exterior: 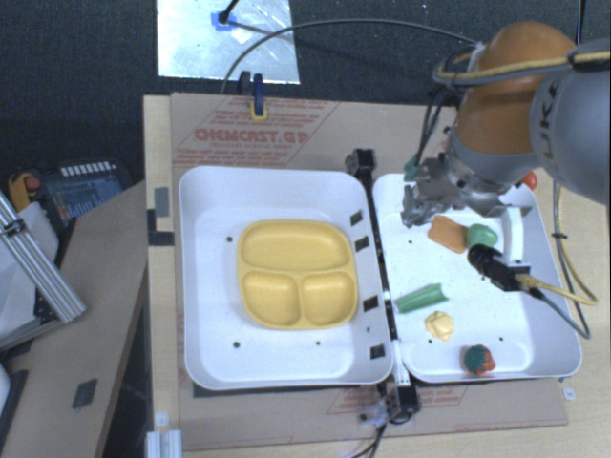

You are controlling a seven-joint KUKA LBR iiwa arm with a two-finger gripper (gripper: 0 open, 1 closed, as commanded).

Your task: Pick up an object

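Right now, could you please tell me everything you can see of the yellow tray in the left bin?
The yellow tray looks like smooth moulded plastic, a rounded rectangle with three compartments: one wide at the far side, two smaller nearer the camera. It lies flat, open side up, mid-floor in the left bin, touching nothing else. Nothing lies in its compartments.

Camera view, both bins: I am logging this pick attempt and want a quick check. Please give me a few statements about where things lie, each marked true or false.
1. The yellow divided plate lies in the left bin. True.
2. The green pod-shaped piece lies in the left bin. False: it lies in the right bin, near the divider between the bins.
3. The gripper is over the right bin's far left corner. True.
4. The orange piece lies on the yellow divided plate. False: it lies on the right bin's floor, beside a rounded green piece.
5. A small red and green piece lies near the right bin's near edge. True.
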